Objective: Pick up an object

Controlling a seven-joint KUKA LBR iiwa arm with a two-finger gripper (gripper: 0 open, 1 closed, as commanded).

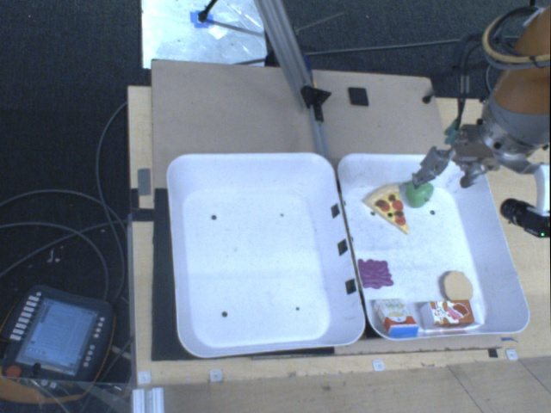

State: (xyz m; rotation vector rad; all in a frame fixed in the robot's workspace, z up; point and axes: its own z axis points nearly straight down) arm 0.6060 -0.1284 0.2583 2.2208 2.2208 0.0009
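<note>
Camera view: grey metal jaws (444, 167) spread wide, holding nothing, low over the right white plastic bin (491, 256). Just beside one fingertip, a small round green toy (419, 194), touching a yellow pizza slice toy (388, 207).

Reaching in from the right edge, grey with the orange band uppermost, wrist bent down and leftward; tool (446, 172) low, two fingers (428, 168) splayed apart, nothing between them.
</note>
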